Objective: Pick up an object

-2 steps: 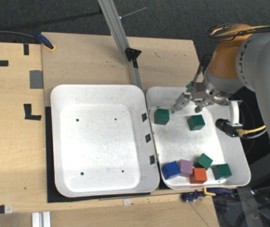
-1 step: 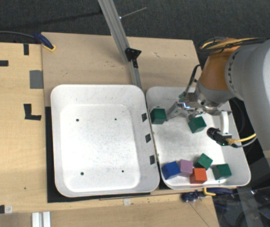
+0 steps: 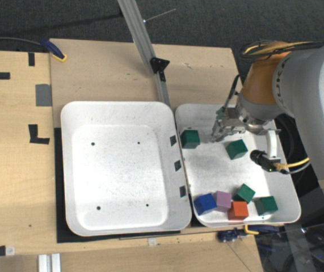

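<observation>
In right bin (image 3: 207, 163) | small green cube (image 3: 190, 138) left of claw (image 3: 218, 130) | claw state unclear

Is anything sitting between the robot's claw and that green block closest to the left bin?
Nothing visible does. The gripper hangs over the right bin, just right of that green block, with bare white floor between them. Another green block lies on the gripper's other side, out of the way.

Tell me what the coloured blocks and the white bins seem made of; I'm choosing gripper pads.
The blocks, like the green block and orange block, look like matte foam or painted wood: flat colour, no glare, so it stays open. The right bin and left bin look like smooth moulded plastic with rounded rims and a faint sheen.
</observation>
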You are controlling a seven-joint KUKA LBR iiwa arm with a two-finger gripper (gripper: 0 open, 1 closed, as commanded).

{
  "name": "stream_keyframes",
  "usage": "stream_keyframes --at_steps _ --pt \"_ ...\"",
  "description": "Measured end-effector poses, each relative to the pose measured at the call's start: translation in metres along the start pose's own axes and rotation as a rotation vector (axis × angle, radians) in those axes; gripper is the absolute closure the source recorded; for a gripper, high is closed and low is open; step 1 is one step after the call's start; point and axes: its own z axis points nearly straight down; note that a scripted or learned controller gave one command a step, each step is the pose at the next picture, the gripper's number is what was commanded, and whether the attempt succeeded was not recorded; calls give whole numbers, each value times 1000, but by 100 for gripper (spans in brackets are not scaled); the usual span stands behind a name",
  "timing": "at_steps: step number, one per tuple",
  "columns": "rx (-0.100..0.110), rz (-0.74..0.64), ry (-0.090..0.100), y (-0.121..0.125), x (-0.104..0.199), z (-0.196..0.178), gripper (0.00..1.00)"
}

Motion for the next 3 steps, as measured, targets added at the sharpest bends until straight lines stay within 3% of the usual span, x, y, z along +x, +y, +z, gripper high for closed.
stream_keyframes --at_steps 1,3 --pt "-7 0 0 11 2 -51 100" --pt "-6 1 0 7 11 -139 100"
